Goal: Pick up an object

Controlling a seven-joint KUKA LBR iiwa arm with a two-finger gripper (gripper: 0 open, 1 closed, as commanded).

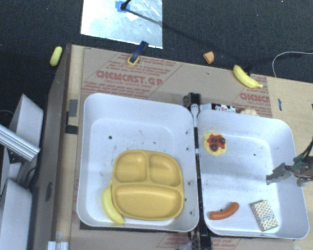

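Camera view: we've got the end effector (277, 175) at the right bin's (258, 128) right wall, grip state unreadable. Nearest pick is the small patterned box (264, 214), just below it toward the front edge; sausage (223, 211) lies further left, long axis roughly left-right.

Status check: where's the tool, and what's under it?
Tool over right bin, right side. Carton and sausage lie below it, untouched. Nothing blocking.

The arm reaches in from the right edge, its tool (279, 175) low and pointing left, wrist roughly level.
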